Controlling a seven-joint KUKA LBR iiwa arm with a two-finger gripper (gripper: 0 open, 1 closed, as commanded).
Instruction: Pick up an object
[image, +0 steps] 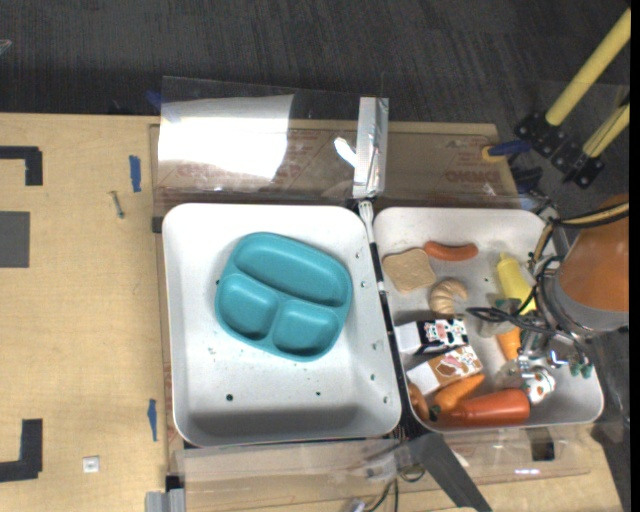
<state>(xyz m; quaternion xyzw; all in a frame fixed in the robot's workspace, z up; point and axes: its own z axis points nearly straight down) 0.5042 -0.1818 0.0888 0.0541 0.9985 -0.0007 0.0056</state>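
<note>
Down on the surface (70, 300) from the overhead camera, two white bins sit side by side. Left bin (190, 400) carries a teal divided tray (283, 294) near its middle. Right bin (585, 405) is crowded: a sausage (450, 250) near the far edge, a tan bread slice (408, 268) beside the shared wall, a pale shell-like piece (447, 294), a yellow piece (513, 279), a small printed box (444, 333), and a long red-orange carrot-like piece (480, 406) along the near edge.

Reaching in at the right edge, the grey arm with its orange band (598, 270) hangs over that bin, and the tool (535, 352) sits low amid cables; whether it is spread or closed I cannot tell.

My guess: it is descending for a grasp. Best to settle on one separated item, straddle its narrow width, and avoid the bin wall.
</note>
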